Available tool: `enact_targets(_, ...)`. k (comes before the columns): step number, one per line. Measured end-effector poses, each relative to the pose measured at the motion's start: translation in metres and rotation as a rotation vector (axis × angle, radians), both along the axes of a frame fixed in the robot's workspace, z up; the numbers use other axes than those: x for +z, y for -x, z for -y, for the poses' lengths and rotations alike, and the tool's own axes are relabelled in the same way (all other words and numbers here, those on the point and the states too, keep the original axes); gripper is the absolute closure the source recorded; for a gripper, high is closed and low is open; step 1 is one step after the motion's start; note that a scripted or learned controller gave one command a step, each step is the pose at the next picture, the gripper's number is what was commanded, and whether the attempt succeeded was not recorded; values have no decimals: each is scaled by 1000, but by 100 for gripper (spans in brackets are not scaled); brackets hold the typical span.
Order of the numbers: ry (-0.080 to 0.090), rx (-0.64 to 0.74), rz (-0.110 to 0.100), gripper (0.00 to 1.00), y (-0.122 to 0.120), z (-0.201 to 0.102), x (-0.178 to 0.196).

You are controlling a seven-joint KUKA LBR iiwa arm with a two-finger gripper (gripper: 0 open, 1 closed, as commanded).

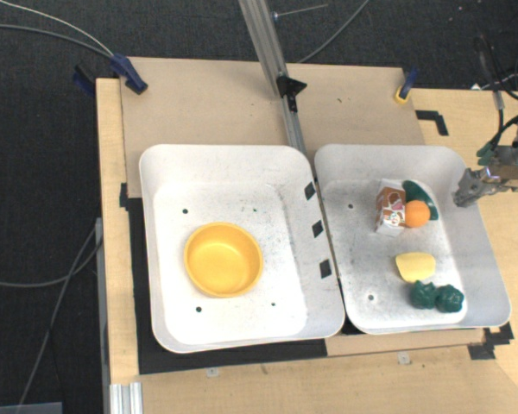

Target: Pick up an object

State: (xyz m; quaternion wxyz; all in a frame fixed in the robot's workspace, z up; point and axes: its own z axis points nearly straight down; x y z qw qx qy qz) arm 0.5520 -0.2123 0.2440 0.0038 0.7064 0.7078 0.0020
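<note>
Tool point(468, 188) at right bin point(354, 175) rim, grip state unclear | objects clustered right | left half bare

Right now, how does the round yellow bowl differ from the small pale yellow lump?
The round yellow bowl is far bigger than the small pale yellow lump. The bowl is a deeper, orange-tinged yellow; the lump is paler. The bowl sits in the left bin; the lump lies in the right bin. Both are yellow.
</note>
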Motion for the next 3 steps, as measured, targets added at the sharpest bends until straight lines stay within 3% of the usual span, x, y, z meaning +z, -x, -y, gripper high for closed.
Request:
enact_targets(1,-5,4,-9,100,-20,-55,-10)
enact_targets(3,-4,5,-3,100,-68,-155,-17)
